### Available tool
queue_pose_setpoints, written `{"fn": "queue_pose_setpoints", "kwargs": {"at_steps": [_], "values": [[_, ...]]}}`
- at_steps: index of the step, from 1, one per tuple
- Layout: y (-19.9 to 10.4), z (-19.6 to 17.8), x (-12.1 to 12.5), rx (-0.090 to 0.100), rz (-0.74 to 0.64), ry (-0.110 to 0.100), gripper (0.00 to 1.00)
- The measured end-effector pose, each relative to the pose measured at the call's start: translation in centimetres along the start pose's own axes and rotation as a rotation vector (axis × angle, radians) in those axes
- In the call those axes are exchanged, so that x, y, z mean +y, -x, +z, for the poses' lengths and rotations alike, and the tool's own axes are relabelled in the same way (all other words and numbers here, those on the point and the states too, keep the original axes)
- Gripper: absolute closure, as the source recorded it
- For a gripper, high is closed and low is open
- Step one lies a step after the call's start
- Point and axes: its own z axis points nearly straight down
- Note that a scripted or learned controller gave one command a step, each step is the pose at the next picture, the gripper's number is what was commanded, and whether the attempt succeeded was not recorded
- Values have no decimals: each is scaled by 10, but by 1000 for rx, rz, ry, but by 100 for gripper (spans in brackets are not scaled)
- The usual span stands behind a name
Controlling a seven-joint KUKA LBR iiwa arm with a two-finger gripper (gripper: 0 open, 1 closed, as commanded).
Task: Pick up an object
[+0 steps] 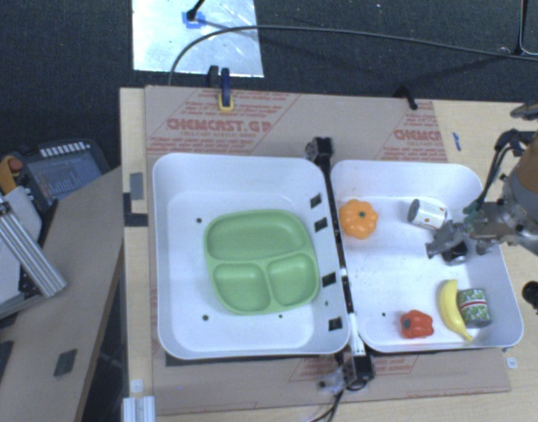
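1. A dark carpeted floor surrounds a bench topped with printed cardboard (251, 121), and two shallow white bins sit on it side by side.
2. The left bin (177, 200) holds a green divided plate (258, 260) with three compartments, lying flat near its middle.
3. The right bin (392, 280) holds the loose items: an orange pumpkin (358, 219) near its far-left part, a red pepper (417, 323) near its near edge, a yellow banana (453, 307) to the right of the pepper, and a small patterned can (474, 308) touching or just beside the banana.
4. A white cup-like object (426, 211) lies on its side toward the far right of that bin; its exact shape is hard to make out.
5. The arm (526, 205) enters from the right and is cut off by the frame edge.
6. The gripper (452, 242) hangs over the right bin, between the white object and the banana; it is dark and blurred, so I cannot tell how far apart its tips stand, and nothing is clearly seen between them.
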Motion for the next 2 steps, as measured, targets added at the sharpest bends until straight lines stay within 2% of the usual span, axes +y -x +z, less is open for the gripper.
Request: {"fn": "queue_pose_setpoints", "kwargs": {"at_steps": [1,2], "values": [[0,-5,2,-2,-3,11,0],[-10,44,1,-1,-2,6,0]]}}
